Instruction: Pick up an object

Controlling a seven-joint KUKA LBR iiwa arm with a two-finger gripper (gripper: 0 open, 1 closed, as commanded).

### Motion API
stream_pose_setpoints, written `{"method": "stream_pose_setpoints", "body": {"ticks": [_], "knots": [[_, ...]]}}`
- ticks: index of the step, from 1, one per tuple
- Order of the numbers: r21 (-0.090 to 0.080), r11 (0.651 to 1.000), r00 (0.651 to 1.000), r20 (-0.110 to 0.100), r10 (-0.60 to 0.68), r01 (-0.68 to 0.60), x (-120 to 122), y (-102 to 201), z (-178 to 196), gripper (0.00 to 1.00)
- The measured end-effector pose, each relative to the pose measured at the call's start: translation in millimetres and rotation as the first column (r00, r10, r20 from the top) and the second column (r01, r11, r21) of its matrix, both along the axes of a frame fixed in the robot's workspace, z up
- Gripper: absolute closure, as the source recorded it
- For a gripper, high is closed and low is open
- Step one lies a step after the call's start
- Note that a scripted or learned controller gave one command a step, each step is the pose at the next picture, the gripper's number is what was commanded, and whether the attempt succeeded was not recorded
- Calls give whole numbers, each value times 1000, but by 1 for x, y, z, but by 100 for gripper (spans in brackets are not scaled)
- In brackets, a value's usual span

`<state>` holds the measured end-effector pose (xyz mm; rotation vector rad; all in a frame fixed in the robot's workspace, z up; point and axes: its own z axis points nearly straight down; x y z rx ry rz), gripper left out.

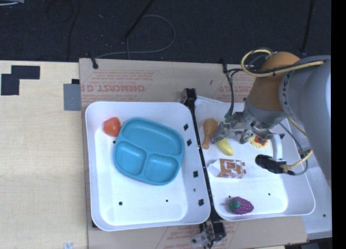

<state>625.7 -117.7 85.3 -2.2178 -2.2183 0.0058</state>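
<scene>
Two shallow white bins sit side by side on the bench, the left bin [100, 199] and the right bin [300, 202], meeting at a dark divider between them. The left bin holds a blue divided plate [147, 150] with three compartments, lying near the middle, and an orange-red ball [111, 126] just beside the plate's upper left edge.

The grey arm [305, 96], with its orange band [270, 88] above the wrist, reaches in from the right over the upper part of the right bin. The gripper [236, 128] hangs low at that bin's upper middle; whether it is spread or pressed together cannot be told from this slant, and nothing is seen pinched in it.

Just below and left of the gripper lies a yellow banana-shaped toy [225, 146], close to the tool but not visibly held. A tan drumstick-shaped toy [208, 131] lies just left of it, near the divider. A small yellow and red item [259, 142] lies to the gripper's lower right. Further down lie a white carton with orange print [231, 168] and, near the lower edge, a purple toy with a green tip [240, 205].
</scene>
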Motion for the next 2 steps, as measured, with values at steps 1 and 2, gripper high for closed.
{"method": "stream_pose_setpoints", "body": {"ticks": [1,2], "knots": [[0,1000,1000,1,-3,3,0,-1,12,100],[-1,1000,1000,9,-5,5,-1,-3,76,100]]}}
